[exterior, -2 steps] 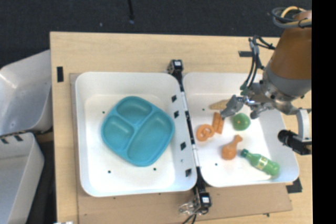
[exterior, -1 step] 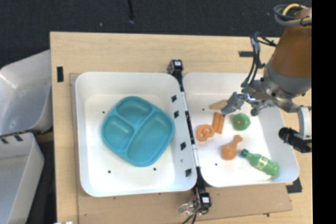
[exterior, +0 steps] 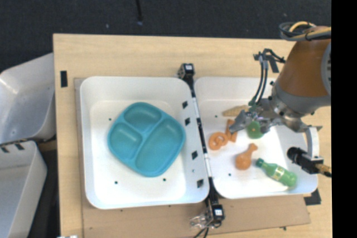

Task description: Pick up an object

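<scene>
Nearest, a green bottle (exterior: 276, 172) lies in the right bin (exterior: 223, 92), neck pointing up-left, long axis slanting toward the lower right corner. Beside it rests an orange drumstick toy (exterior: 245, 158), then an orange ring (exterior: 217, 140). Above them the gripper (exterior: 249, 123) hovers; its grip state I cannot tell. A blue divided plate (exterior: 146, 138) fills the left bin (exterior: 89, 120).

Looks like a robotics lab / test cell, not a home. Evidence: plain wood bench (exterior: 167, 53) on dark carpet-type floor, w/ two shallow white bins (exterior: 95, 187) fixed side by side, clips along the divider btwn them. Industrial robot arm (exterior: 304, 72) w/ loose cables reaches over the right bin. Contents are toy props: blue divided plate (exterior: 146, 139), green bottle (exterior: 277, 171), orange plastic bits (exterior: 245, 158). White containers (exterior: 22, 103) off to the left.
</scene>
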Action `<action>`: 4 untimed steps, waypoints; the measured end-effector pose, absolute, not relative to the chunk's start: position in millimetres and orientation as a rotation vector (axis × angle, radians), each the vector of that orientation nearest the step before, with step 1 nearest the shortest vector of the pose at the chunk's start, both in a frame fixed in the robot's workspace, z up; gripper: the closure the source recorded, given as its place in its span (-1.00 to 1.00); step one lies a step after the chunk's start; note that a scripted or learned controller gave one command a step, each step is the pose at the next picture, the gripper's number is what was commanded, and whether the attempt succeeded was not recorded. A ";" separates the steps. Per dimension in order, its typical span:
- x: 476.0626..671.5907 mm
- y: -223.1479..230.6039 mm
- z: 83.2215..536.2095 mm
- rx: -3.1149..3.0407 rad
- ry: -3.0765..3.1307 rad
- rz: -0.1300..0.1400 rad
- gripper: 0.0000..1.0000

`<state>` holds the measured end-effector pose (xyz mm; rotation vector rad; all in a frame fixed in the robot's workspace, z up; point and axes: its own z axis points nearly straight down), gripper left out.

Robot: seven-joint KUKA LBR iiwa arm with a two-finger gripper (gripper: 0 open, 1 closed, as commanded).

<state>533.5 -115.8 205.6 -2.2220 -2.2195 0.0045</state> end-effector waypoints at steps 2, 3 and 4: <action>521.9 -120.2 100.4 -2.221 -2.219 0.005 -1.00; 523.7 -120.5 114.3 -2.231 -2.214 -0.003 1.00; 531.4 -122.4 159.3 -2.222 -2.228 -0.005 1.00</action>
